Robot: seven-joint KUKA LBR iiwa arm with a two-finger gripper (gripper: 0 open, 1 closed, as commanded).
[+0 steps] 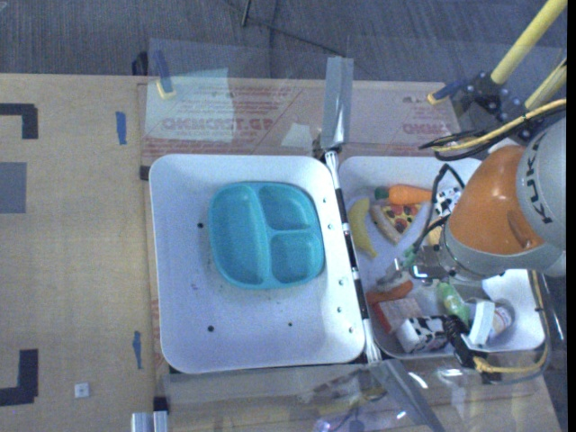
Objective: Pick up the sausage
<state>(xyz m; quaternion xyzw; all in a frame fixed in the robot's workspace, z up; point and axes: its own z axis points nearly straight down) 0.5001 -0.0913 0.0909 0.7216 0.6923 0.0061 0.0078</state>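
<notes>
Sausage (393, 289), the reddish piece at the lower right of the frame in the right bin (526, 331), lies just under the claw (407, 268), whose opening I cannot tell, so a straight, centred descent astride it seems wisest.

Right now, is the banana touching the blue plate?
Apart. The camera view shows the banana lying in the right bin, while the blue plate sits in the left bin, with the bins' rims between them.
</notes>
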